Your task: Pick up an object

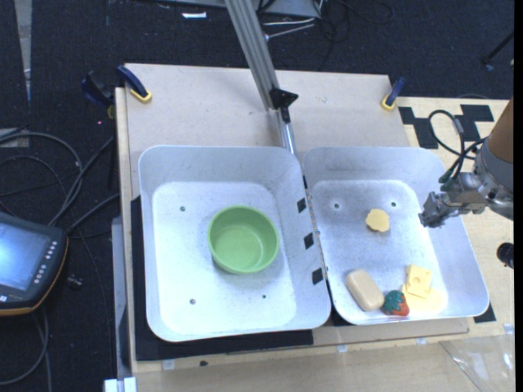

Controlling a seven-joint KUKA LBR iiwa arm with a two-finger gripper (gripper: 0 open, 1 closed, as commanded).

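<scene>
The right bin [351, 188] holds a small round yellow piece [377, 220] near its middle. Along its front lie a beige oblong block [364, 290], a red and green strawberry toy [395, 303] and a yellow cheese wedge [420, 282]. My gripper [431, 213] hangs over the right edge of this bin, to the right of the round yellow piece and apart from it. Nothing shows between its dark fingertips. A green bowl [243, 239] sits upright in the middle of the left bin [172, 178].
A slanted metal pole [255, 43] rises from the back of the bench, ending at the seam between the bins. Clamps [133, 84] mark the bench's back corners. Cables [453, 137] run to the arm at the right.
</scene>
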